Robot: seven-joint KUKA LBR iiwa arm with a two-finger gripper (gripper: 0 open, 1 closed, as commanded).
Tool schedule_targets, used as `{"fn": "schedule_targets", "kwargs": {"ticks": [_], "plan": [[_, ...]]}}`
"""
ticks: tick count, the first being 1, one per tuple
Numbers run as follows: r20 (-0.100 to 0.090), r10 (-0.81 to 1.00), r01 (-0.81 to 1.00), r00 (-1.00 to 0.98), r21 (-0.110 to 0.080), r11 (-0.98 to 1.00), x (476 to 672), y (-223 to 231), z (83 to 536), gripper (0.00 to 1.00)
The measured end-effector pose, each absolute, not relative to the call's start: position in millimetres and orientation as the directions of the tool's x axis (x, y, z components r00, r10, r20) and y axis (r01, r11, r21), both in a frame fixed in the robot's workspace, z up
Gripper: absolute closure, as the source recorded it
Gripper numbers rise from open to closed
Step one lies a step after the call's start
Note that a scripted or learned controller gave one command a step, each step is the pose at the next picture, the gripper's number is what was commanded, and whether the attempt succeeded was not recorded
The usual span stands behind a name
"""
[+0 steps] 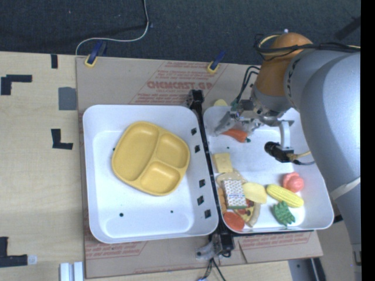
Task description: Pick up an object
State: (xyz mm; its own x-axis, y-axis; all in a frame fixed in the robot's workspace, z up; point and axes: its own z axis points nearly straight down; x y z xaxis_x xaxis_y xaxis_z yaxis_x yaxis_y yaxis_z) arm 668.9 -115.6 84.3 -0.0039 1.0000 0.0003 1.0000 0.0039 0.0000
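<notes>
My gripper hangs low over the far left part of the right bin, close to the divider between the bins. An orange-red toy piece lies right under and just in front of it; whether they touch I cannot tell. Nearer in the same bin lie a pale yellow block, a checked cracker-like piece, a yellow lump, a corn cob, a pink-red fruit, a green piece and a red piece.
The left bin holds a yellow divided plate. A small pale yellow item sits at the right bin's far edge. The grey arm covers the bin's right side. Black divider clips run between the bins.
</notes>
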Motion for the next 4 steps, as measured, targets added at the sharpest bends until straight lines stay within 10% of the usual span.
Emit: {"fn": "schedule_targets", "kwargs": {"ticks": [1, 2, 3, 4], "plan": [[0.000, 1.000, 1.000, -0.001, 0.000, 0.001, 668.3, -135.1, 84.7, 0.00], [0.000, 1.000, 1.000, -0.002, -0.001, 0.002, 668.2, -134.3, 94.8, 1.00], [0.002, 1.000, 1.000, -0.006, 0.002, 0.006, 640.8, -71.7, 189.1, 1.00], [0.000, 1.000, 1.000, -0.002, -0.001, 0.002, 641.0, -75.2, 184.1, 0.00]]}}
